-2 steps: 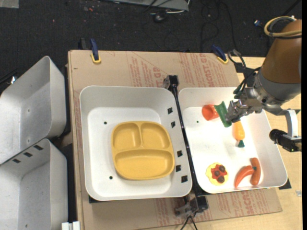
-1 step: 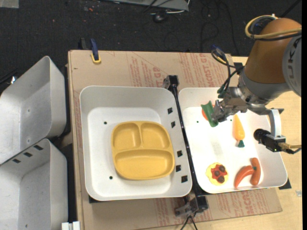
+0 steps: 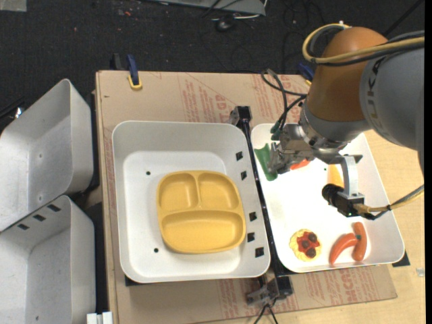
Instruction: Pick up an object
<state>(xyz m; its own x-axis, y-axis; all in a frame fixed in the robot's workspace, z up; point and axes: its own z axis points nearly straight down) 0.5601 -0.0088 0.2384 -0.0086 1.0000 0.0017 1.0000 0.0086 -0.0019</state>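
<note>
My gripper (image 3: 289, 155) is low over the far left part of the right bin (image 3: 385, 211), under the grey and orange wrist. Right beside it on the left a green object (image 3: 267, 160) lies against the bin's wall. A small red-orange piece (image 3: 302, 162) peeks out just right of the gripper. I cannot tell whether either one is touched. Further right a yellow-orange piece (image 3: 334, 175) is partly hidden by a wrist bracket. Near the front of the bin lie a round yellow toy with red and dark toppings (image 3: 305, 243) and a red-orange sausage (image 3: 351, 243).
The left bin (image 3: 135, 147) holds a yellow divided plate (image 3: 200, 211). A black divider with clips (image 3: 255, 194) runs between the bins. Cables and a black fitting (image 3: 341, 201) hang from the wrist over the right bin. White containers (image 3: 40, 181) stand at the far left.
</note>
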